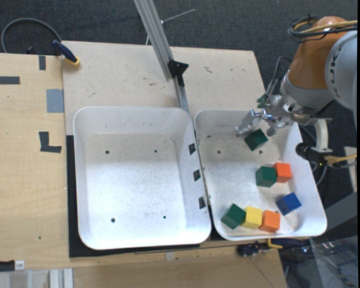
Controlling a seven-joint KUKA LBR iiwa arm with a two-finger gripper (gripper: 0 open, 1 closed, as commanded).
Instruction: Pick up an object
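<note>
Gripper (256,126) is hanging over the right bin (219,125) near its far edge, seemingly pinching a green cube (255,140) between its fingers, clear of the floor. Five other blocks are lying toward the near right corner, likely left aside. Left bin (84,125) is awaiting nothing yet.

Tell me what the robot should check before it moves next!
1. Gripper is over the right white plastic bin: ok.
2. Dark green cube sits just under the gripper: ok.
3. Cube really held between the fingers: cannot tell.
4. That cube is apart from the other blocks: ok.
5. Second green cube touches the small orange cube, so harder to grab: not ok.
</note>
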